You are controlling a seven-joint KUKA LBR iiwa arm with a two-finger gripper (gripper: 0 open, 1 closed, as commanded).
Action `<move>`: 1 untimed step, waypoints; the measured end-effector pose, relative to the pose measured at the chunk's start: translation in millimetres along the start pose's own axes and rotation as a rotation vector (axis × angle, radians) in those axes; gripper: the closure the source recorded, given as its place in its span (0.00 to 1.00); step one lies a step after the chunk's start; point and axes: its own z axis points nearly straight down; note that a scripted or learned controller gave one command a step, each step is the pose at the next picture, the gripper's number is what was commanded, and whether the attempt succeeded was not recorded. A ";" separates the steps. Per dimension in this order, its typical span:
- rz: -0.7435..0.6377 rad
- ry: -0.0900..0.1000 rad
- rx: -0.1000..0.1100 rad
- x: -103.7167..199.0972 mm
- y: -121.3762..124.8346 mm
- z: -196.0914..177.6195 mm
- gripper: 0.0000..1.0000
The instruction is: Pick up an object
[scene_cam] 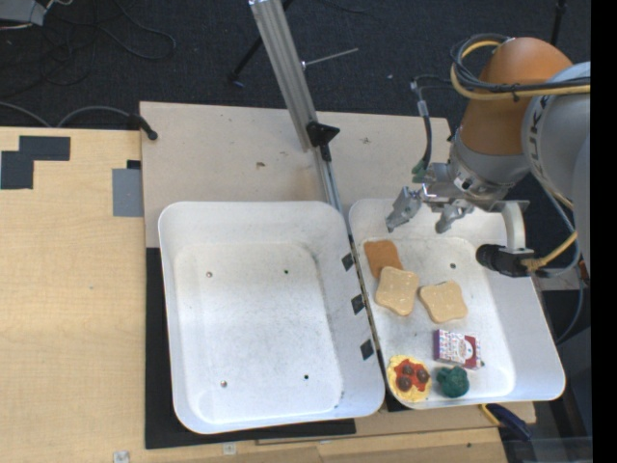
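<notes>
Nearest, a pizza slice [409,375], green lump [451,381] and small packet [456,346] crowd the right bin's [525,355] front edge, three bread pieces [396,288] lie loose mid-bin as pick candidates, and beyond them the gripper [426,212] hangs spread and empty, presumably poised to descend.

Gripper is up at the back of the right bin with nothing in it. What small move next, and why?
Probably lower toward the brown toast slice: the open gripper hangs just behind it, nothing between its fingers, and that slice lies nearest, with bare bin floor beside it.
</notes>
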 end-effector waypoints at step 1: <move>0.000 -0.001 0.002 -6.3 1.6 61.3 0.00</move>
